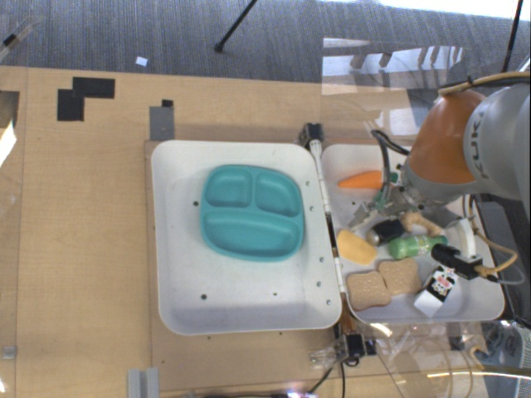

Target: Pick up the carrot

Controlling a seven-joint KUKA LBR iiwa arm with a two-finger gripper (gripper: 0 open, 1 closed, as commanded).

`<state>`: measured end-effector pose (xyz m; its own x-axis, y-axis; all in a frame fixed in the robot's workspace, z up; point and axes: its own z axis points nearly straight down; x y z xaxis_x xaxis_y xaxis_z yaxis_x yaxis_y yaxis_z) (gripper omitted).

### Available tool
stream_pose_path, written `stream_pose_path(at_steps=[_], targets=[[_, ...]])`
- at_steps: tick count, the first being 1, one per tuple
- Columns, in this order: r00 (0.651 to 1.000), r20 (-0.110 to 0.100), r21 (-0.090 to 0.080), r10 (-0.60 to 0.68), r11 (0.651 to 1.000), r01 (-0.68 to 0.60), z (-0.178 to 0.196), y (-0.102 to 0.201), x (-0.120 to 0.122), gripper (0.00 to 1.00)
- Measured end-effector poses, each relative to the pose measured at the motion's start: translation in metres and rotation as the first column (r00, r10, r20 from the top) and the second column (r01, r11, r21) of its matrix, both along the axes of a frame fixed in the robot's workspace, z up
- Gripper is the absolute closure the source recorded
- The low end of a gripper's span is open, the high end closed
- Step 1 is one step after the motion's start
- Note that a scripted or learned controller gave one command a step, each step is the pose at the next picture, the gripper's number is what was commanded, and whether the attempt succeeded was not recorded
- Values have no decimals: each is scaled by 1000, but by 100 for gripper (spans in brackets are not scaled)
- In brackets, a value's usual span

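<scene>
1. Over the right bin (489, 305), the gripper (375, 212) is seen hanging from the grey arm (498, 139), just below the carrot (362, 180).
2. Whether its fingers are apart or together cannot be told.
3. The carrot is seen lying near the bin's far edge, with nothing clamped on it.
4. Bread slices (383, 282), a yellow piece (356, 246) and a green item (412, 245) are found nearby.
5. A teal plate (251, 212) is seen in the left bin (182, 305).

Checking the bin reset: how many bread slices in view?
2. Both lie in the right bin at its near edge: one bread slice and, touching it on the right, another. The arm may hide more.
</scene>
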<state>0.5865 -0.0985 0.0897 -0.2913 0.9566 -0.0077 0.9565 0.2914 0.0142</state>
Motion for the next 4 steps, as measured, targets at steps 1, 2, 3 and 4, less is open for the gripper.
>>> stream_pose_path(at_steps=[1, 2, 3, 4], targets=[[989, -3, -3, 146, 989, -146, 20, -45, 65, 0], [908, -52, -31, -415, 910, 414, 6, -11, 73, 0], [709, -54, -40, -703, 711, 702, -2, 0, 72, 0], [423, -15, 5, -906, 423, 906, -3, -45, 48, 0]])
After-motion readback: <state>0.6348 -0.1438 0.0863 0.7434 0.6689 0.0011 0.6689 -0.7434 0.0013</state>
